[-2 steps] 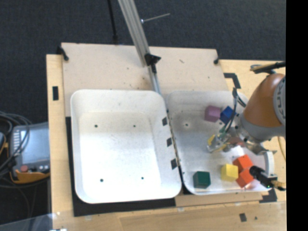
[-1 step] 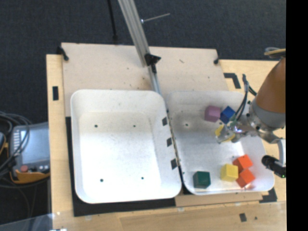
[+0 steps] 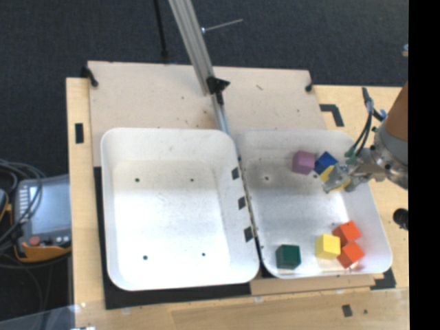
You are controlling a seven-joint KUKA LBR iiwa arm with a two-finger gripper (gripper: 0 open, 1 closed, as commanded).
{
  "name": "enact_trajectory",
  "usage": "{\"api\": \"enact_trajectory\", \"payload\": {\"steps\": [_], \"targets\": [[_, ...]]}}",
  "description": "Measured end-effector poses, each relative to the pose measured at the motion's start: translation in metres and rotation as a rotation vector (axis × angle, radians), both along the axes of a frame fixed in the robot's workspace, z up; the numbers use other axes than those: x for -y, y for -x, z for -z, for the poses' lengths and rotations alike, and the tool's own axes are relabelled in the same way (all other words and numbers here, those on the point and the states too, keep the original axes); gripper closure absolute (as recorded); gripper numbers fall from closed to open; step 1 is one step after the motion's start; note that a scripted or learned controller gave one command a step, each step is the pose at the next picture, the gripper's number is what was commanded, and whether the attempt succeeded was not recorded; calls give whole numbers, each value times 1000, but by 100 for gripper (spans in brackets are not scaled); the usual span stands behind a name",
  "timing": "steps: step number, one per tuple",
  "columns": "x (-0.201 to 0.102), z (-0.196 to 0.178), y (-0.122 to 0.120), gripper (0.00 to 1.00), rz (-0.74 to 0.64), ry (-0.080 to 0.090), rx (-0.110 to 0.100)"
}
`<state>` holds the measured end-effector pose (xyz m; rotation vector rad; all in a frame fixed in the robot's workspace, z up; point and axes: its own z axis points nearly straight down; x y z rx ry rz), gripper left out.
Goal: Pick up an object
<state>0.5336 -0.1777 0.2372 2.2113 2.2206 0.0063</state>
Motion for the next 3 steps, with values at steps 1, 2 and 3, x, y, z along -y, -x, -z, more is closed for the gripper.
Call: {"api": "enact_trajectory", "payload": {"steps": [1,2,3], "targets": [[1,-28,-1,100,-1,-1,-4],[-44,-27,-7,100,-2,-3,-8],[-97,-32,-24,100,-4,-4,-7]]}}
